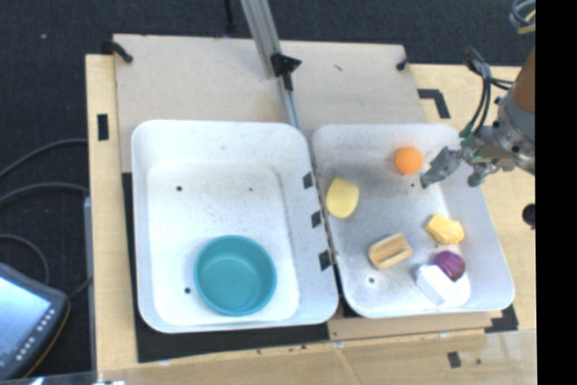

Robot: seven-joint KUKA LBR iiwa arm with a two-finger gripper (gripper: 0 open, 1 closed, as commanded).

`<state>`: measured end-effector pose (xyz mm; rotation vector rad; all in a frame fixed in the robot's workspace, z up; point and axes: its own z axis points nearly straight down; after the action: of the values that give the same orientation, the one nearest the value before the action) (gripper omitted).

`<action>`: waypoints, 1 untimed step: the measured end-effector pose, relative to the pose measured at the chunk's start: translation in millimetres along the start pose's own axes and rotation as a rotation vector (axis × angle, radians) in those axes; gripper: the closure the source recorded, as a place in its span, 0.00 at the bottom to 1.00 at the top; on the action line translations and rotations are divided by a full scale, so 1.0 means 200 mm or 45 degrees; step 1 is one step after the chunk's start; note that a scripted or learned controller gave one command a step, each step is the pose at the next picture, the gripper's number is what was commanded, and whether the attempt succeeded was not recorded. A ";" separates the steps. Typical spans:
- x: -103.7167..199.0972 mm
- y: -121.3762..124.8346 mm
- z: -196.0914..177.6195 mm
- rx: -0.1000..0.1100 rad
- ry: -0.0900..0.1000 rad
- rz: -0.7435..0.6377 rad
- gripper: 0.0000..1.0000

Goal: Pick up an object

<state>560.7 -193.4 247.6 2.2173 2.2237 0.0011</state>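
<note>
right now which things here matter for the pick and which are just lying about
In play:
gripper
small orange ball
pale yellow rounded lump
tan block
yellow chunk
purple and white piece

Lying about:
teal round bowl in left white bin
metal pole

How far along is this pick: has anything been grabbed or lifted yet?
Nothing looks picked yet. The gripper hangs over the right bin, beside the orange ball, with nothing seen between its jaws. The ball, yellow piece, tan block, small yellow block and purple-and-white item all lie in that bin. Closing on an object and lifting it remain.
</note>
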 end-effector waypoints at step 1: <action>0.00 0.00 0.00 0.000 0.000 0.000 0.00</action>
<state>560.8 -193.2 247.6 2.2176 2.2235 0.0017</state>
